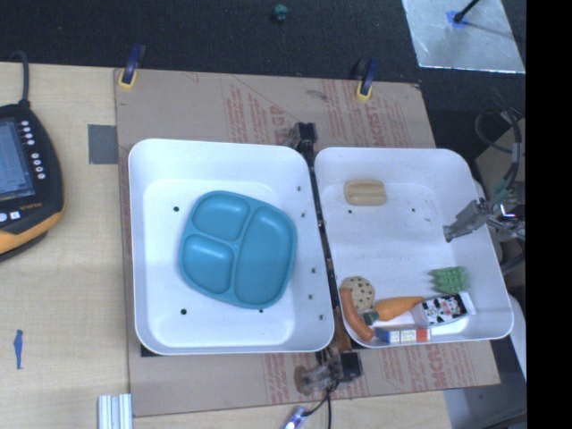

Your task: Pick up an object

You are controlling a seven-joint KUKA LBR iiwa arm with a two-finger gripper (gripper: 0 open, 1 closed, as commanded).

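My hand sits at the right bin's right rim, finger state impossible to tell. Toy carrot, cookie and bread piece lie in that bin. A blue divided plate sits in the left bin.

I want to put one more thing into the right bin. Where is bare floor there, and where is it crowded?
In the right bin, the middle is bare, between the tan block at the far side and the pile at the near edge. Crowded: cookie, carrot, green toy. The claw hangs at its right rim.

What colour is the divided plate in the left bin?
Light blue. The plate shows clearly in the camera view, lying in the left bin.
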